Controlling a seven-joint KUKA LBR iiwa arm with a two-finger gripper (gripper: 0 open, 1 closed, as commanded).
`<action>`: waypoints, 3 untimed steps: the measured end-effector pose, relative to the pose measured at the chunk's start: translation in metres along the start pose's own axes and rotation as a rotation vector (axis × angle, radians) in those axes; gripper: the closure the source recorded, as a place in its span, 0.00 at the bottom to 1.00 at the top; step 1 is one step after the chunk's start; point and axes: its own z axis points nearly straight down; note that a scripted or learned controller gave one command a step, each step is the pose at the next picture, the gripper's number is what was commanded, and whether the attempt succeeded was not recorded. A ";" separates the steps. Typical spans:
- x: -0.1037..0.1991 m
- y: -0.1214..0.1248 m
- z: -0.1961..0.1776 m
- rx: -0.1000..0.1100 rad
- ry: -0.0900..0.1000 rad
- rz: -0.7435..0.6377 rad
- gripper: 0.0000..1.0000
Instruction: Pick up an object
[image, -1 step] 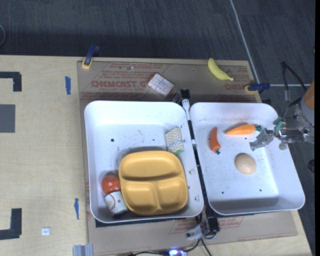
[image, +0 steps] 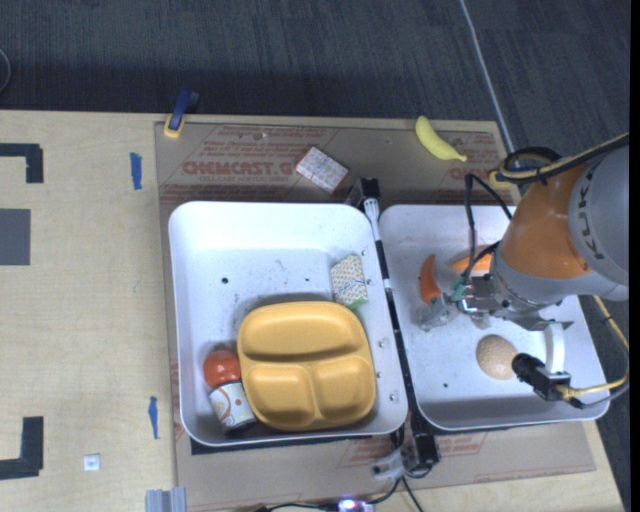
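Observation:
My gripper (image: 437, 314) is low in the right bin (image: 440, 400), near its left wall. An orange object (image: 428, 277) lies just above the gripper tip and seems to run on behind the wrist to the right. A beige egg-shaped ball (image: 494, 356) rests on the bin floor, right of the gripper and below the wrist. The arm's orange band (image: 545, 235) covers the bin's upper right part.
The left bin (image: 200, 240) holds a yellow divided tray (image: 305, 362), a small can with a red top (image: 226, 385) at its lower left, and a patterned pouch (image: 349, 279). A yellow banana (image: 438, 140) and a small card (image: 321, 168) lie on the cardboard behind the bins.

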 end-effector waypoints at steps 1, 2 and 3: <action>0.006 -0.032 0.004 -0.003 0.000 0.001 0.00; 0.008 -0.056 0.004 -0.003 0.000 0.001 0.00; 0.010 -0.061 0.004 -0.004 0.000 0.001 0.00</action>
